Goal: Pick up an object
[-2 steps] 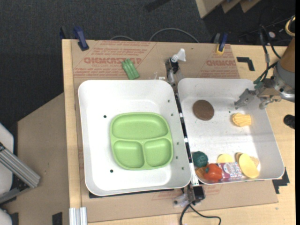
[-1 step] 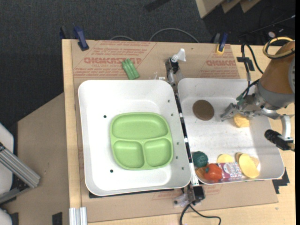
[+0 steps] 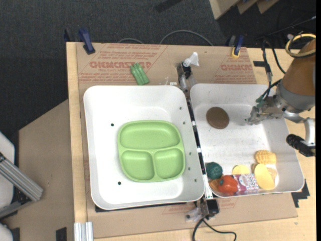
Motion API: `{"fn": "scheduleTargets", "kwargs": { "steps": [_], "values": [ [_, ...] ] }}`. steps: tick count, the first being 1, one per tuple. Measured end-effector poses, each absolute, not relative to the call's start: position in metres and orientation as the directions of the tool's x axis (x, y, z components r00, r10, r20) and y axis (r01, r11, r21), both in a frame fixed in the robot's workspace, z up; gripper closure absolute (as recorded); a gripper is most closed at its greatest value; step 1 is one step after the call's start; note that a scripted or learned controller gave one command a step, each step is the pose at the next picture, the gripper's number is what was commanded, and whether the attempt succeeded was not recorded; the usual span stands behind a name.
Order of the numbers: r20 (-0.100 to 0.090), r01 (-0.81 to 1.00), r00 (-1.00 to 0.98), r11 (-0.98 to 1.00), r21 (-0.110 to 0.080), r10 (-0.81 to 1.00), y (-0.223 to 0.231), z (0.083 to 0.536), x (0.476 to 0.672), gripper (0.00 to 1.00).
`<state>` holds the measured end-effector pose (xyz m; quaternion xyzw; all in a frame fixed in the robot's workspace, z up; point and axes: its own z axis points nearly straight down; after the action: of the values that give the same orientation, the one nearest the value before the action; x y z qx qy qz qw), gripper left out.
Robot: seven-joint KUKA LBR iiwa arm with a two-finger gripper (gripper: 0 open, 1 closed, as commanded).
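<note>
Several small play-food pieces are lying in the right bin [image 3: 281, 134], and any one of them is serving as the pick target. A brown disc [image 3: 217, 118], cookie-like, is sitting alone near the bin's upper left, well apart from the rest. A cluster is crowding the lower right corner: a dark green piece [image 3: 214, 170], a red tomato-like piece [image 3: 228, 184] touching it, a pink-wrapped packet [image 3: 247, 183], a pale yellow slice [image 3: 265, 176] and a ridged yellow piece [image 3: 265, 157] just above it.

The gripper [image 3: 256, 114] is hanging over the right bin's upper part, to the right of the brown disc and not touching it. Nothing is showing between its tips. Jaw opening: cannot tell at this resolution.

The left bin [image 3: 95, 134] is carrying a green divided tray [image 3: 150, 150]; it is not part of this attempt, as far as I am judging.

Handling judgement: all pieces are looking like light, rigid moulded plastic, likely smooth and somewhat slippery, not fragile. The brown disc is looking like the cleanest candidate, since it is isolated and nearest. It is lying flat and low, so the take-hold is across its diameter at the rim, fingers straddling it and descending almost to the floor. The clustered pieces are risking a nudge against neighbours or the wall.
</note>
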<state>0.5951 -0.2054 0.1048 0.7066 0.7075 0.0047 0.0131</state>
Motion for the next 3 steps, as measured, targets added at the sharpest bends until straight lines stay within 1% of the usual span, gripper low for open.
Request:
{"fn": "scheduleTargets", "kwargs": {
  "steps": [1,2,3],
  "values": [
    [-0.007,1.0,-0.001,0.001,0.014,1.0,-0.22,0.212,0.618,1.0],
    [-0.001,1.0,-0.001,0.001,0.001,1.0,-0.219,0.204,0.616,0.0],
    [0.003,1.0,-0.008,0.008,0.001,1.0,-0.143,0.171,0.655,0.0]
  ]
}}
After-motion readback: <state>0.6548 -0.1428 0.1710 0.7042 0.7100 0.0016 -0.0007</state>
